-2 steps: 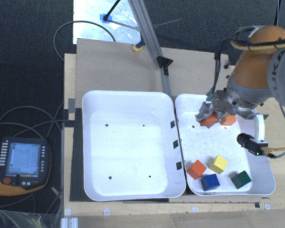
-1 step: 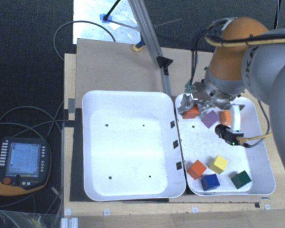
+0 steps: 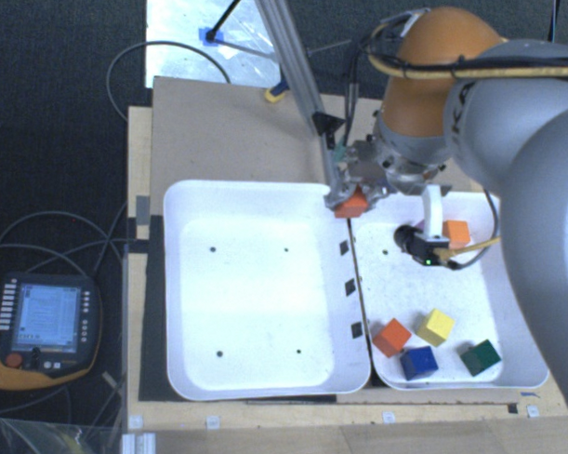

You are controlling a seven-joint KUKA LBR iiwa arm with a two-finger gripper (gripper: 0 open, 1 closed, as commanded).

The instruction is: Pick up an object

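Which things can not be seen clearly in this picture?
- Tool: the wrist above covers it, so its hold on the orange block under it is uncertain.
- Second orange block: partly behind a white part of the arm.
- Right bin: its right and far side are under the arm.
- Pendant: screen text too small to read.

A handheld control pendant [image 3: 40, 332] with cables, perhaps on the floor, lies left of the bench [image 3: 232, 126].
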